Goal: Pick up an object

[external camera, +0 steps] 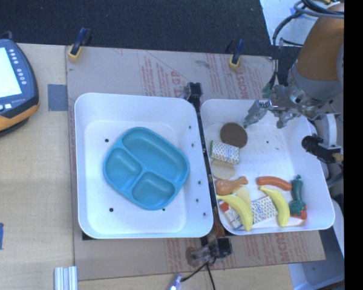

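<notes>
Camera view showed the open, empty gripper (267,115) above the right bin (317,180), near a brown round cookie (234,135) without clear long axis.

The right shallow white bin (317,180) has bare floor along its far and right parts, open from above. Its near half is crowded: two yellow toy bananas (239,211), an orange sausage-shaped toy (273,182), a green toy vegetable (297,192) and a patterned packet (263,210) lie close together. A round brown disc (233,135) and a small patterned box (225,153) stand near the dividing wall. The left white bin (91,162) holds a blue sectioned plastic plate (146,168) at its centre, with bare margins all round.
</notes>
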Controlling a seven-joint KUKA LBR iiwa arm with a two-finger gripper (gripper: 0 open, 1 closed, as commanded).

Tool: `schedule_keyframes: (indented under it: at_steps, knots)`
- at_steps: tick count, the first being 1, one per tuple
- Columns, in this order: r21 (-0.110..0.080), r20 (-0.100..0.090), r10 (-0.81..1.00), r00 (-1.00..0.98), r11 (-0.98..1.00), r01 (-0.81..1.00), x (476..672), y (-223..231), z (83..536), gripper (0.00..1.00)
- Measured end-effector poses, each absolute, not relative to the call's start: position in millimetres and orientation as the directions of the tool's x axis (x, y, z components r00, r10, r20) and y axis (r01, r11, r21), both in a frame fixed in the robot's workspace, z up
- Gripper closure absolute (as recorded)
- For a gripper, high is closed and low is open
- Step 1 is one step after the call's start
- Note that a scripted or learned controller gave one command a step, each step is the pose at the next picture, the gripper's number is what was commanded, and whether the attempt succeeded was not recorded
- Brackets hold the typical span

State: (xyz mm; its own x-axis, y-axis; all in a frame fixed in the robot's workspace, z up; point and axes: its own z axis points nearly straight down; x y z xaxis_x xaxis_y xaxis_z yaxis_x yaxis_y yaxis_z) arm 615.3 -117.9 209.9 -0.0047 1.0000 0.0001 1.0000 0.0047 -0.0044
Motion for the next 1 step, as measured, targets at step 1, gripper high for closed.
schedule_keyframes:
  at_steps: [1]
  knots:
    - [-0.008,-0.001,1.000,-0.008,0.008,1.000,655.3,-108.8,108.9,0.00]
